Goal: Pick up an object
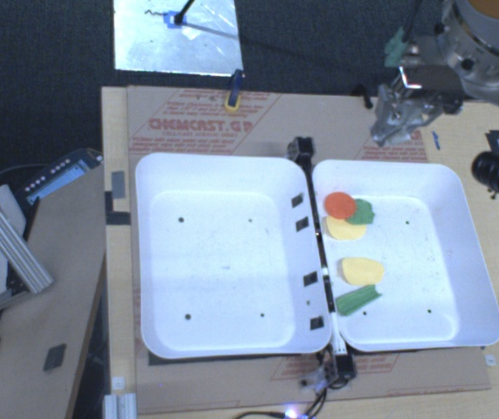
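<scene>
Our metal two-finger claw [395,129] hovers beyond the right white bin [459,234]; we cannot tell its state. Round orange-red plastic piece [339,204] awaits picking.

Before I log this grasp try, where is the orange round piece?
In the right bin, near its left wall, the orange round piece touches a green piece.

Only readable txt: "CHEMCAST GP" in red caps on the brown paper-faced board [199,122] under the bins, lying left of and a bit below the end effector [398,120]. Smaller red print repeats in rows around it and by the end effector, too blurred to read. More red print at the board's near edge, illegible.
</scene>
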Robot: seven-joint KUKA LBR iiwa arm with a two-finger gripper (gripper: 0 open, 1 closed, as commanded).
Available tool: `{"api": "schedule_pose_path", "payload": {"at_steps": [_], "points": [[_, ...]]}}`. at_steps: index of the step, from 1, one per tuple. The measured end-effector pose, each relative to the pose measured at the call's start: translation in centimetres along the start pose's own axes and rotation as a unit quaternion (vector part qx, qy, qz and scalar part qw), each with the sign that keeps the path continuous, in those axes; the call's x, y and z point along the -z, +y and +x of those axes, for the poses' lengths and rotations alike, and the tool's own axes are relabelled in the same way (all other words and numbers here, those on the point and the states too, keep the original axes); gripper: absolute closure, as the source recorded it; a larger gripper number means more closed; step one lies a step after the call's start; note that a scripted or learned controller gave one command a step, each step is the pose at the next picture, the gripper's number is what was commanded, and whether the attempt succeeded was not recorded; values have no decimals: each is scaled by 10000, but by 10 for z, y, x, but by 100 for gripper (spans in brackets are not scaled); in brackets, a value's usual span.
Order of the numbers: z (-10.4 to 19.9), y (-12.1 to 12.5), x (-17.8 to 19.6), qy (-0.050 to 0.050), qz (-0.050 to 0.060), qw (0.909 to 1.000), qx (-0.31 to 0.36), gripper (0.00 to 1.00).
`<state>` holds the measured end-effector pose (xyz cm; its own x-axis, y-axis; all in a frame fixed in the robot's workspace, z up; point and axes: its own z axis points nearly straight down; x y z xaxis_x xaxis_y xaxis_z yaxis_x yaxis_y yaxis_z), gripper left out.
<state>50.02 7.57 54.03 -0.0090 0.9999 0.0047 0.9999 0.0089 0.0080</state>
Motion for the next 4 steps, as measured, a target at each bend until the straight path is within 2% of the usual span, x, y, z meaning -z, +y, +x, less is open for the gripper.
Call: {"api": "schedule_pose_path", "payload": {"at_steps": [1, 2, 3, 4], "points": [[87, -15, -107, -25, 79, 10000, 21, 100], [75, 84, -78, -20, -6, 10000, -48, 100], [159, 48, -212, -28, 90, 10000, 11, 100], [141, -15, -105, 6, -2, 10000, -13, 100]]}}
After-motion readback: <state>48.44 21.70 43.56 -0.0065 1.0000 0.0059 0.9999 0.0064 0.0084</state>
